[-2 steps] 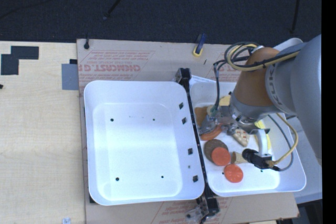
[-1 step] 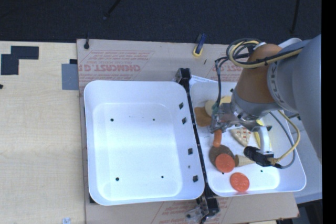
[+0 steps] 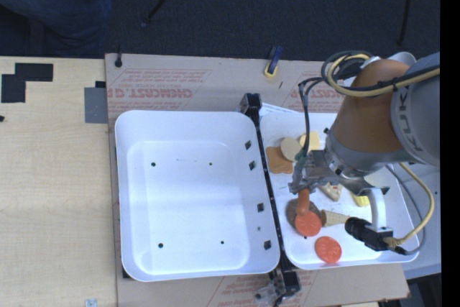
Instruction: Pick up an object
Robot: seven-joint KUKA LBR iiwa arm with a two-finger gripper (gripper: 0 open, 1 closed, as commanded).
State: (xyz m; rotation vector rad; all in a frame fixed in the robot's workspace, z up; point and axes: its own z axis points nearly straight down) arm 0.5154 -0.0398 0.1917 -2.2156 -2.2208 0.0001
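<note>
My gripper [image 3: 305, 182] hangs low over the middle of the right bin [image 3: 402, 255], under the grey arm with its orange band [image 3: 366, 111]. Directly below it lies an orange-red toy [image 3: 307, 223] with a round head and a thin stem pointing up toward the gripper. The stem's top end meets the gripper's tip; whether it is gripped is hidden. A brown lump [image 3: 293, 211] touches the toy's left side. An orange-red disc [image 3: 328, 249] lies near the bin's front edge.
A tan slice [image 3: 277, 159], a pale round piece [image 3: 290, 148] and a yellow piece [image 3: 311, 139] lie left of and behind the gripper. A cone [image 3: 336, 218], a white bit [image 3: 331, 191] and a yellow bit [image 3: 361, 201] lie to its right. The left bin [image 3: 133, 154] adjoins.
</note>
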